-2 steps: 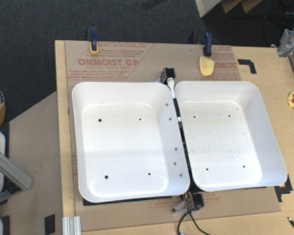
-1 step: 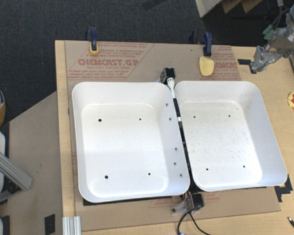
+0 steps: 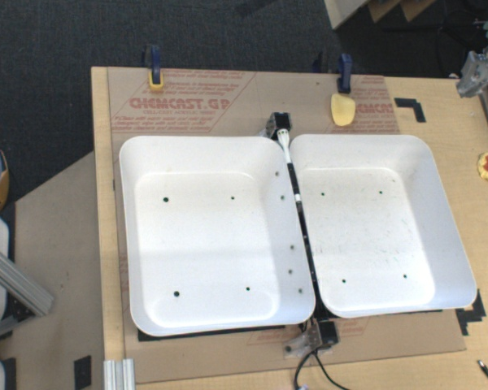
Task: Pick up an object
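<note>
A small pale yellow object (image 3: 342, 110) lies on the brown board just behind the right bin (image 3: 439, 218), outside its rim. Another small piece, red and yellow (image 3: 486, 166), sits on the bench at the far right edge, also outside the bins. The left bin (image 3: 134, 218) and the right bin stand side by side, and their white floors show a few dark dots.
A black strip with a cable (image 3: 297, 218) runs between the two bins. Two blue clamps (image 3: 154, 58) (image 3: 344, 67) hold the board's far edge. A grey metal part (image 3: 474, 71) juts in at the upper right. Aluminium framing (image 3: 16, 283) stands at the left.
</note>
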Motion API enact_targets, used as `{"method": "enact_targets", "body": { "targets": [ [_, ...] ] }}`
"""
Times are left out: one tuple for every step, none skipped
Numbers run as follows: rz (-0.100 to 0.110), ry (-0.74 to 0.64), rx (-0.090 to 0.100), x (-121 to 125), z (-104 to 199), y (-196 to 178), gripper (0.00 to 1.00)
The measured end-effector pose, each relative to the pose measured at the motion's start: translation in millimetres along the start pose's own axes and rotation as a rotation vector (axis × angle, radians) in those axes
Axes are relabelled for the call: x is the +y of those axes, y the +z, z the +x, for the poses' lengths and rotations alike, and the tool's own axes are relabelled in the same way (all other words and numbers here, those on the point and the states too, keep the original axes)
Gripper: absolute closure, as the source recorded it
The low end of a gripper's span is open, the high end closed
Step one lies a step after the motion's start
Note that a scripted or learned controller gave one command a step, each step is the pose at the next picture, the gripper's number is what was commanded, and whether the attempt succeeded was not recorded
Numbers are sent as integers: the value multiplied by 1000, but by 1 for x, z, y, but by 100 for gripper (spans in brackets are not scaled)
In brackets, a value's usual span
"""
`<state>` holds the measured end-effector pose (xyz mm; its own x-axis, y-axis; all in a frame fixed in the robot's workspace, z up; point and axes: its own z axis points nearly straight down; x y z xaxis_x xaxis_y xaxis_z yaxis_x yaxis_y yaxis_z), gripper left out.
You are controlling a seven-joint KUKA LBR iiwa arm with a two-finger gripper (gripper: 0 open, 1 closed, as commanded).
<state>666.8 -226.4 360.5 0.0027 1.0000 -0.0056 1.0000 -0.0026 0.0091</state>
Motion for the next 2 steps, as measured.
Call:
{"method": "enact_targets", "body": {
  "targets": [
    [21,-4,10,-3,30,120,100],
    [-2,-2,1,-22,28,20,100]
  ]
}}
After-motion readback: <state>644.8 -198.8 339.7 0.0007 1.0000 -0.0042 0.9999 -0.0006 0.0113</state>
